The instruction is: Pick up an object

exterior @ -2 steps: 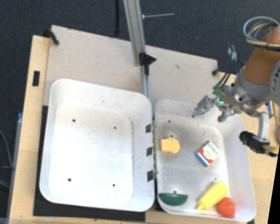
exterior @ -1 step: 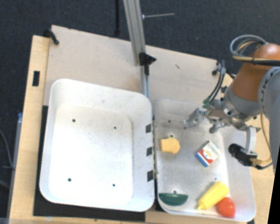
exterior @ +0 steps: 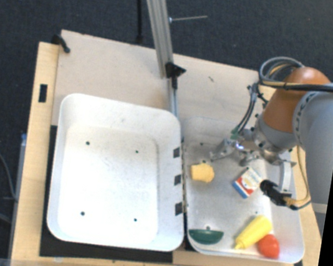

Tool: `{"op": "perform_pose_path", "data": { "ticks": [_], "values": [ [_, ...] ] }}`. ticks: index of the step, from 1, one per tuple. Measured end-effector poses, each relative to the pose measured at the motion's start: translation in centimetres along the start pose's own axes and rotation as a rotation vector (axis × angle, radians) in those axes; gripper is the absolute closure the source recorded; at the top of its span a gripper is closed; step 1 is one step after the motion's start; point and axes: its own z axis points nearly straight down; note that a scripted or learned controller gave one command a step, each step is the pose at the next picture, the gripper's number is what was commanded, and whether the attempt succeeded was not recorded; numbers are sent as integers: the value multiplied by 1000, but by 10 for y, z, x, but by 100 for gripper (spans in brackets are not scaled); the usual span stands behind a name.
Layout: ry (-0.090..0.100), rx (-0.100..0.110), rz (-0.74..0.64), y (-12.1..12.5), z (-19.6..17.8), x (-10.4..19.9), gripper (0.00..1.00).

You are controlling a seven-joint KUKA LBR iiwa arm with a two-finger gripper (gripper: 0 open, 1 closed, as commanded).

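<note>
Yellow block (exterior: pixel 202 172) lying near the left wall of the right bin (exterior: pixel 292 229), jaws (exterior: pixel 232 148) just above and right of it, whether open or closed impossible to tell, small red-white-blue box (exterior: pixel 246 183) nearby, yellow bottle (exterior: pixel 253 232), red ball (exterior: pixel 269 245) and green bowl-like piece (exterior: pixel 206 235) along the near edge, left bin (exterior: pixel 72 113) beside.

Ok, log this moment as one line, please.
gripper: above right bin, upper area | held: nothing visible | nearest: yellow block | also in bin: small carton, yellow bottle, red ball, green piece
</note>
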Motion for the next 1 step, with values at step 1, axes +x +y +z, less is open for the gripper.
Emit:
{"op": "perform_pose_path", "data": {
  "ticks": [1],
  "values": [
    [-1, -9, 1, 2, -15, -1, 100]
  ]
}}
